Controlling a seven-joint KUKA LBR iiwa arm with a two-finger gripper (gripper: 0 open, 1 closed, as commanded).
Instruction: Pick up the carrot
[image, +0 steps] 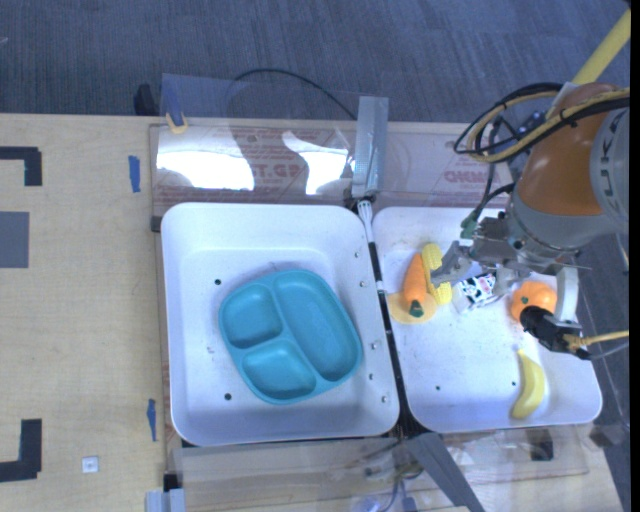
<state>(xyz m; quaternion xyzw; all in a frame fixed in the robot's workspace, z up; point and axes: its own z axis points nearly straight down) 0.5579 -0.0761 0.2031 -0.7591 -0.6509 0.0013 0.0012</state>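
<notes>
The carrot (415, 282) lies near the left wall of the right bin (470, 385), touching a corn cob (434, 270) on its right. The gripper (468, 262) hangs just beside them, toward the bin's far edge; I cannot tell how its jaws stand. An orange (533, 297) sits by the right wall, a banana (530, 385) near the front right corner. A blue divided tray (290, 335) rests mid-floor in the left bin (190, 300).
</notes>
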